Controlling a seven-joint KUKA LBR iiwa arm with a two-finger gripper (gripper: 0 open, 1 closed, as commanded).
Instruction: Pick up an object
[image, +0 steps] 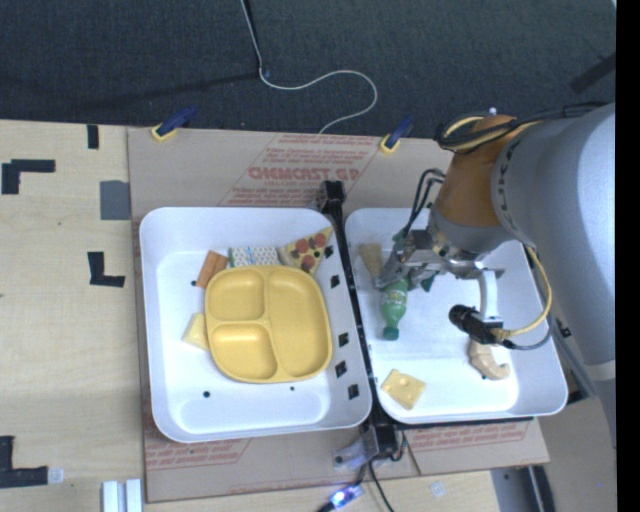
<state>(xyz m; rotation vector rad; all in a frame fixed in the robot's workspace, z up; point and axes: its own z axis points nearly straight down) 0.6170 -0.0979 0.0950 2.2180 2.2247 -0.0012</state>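
lying just under the hand (405, 265) (grip can't be told), green bottle (393, 308).

A pale wooden counter (60, 330) with black markings is seen at 9 o'clock. Printed cardboard (300, 175) is clamped onto it by blue-and-yellow clips (173, 123). Dark carpeted floor (120, 55) lies at 12 o'clock, crossed by a thin white cable (320, 80).
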